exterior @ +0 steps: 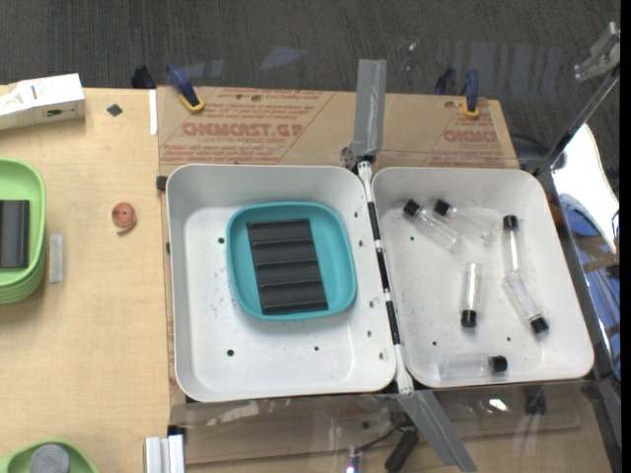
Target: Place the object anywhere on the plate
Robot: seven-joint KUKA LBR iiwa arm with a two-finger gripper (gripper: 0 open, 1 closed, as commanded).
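At the upper right edge, a pale grey piece (601, 55) juts in, possibly part of the arm. Too little of it is visible to tell its pose.

Teal plate (340, 264) with black ridged insert (286, 266); clear, black-capped tubes (470, 294); white bins (197, 343).

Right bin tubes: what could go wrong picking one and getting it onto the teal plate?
The clear tubes are see-through on the white right bin, so a grasp may miss. Two by the top-left corner lie close together; fingers could nudge both. The teal plate already bears a dark ribbed block, so a round tube may roll off.
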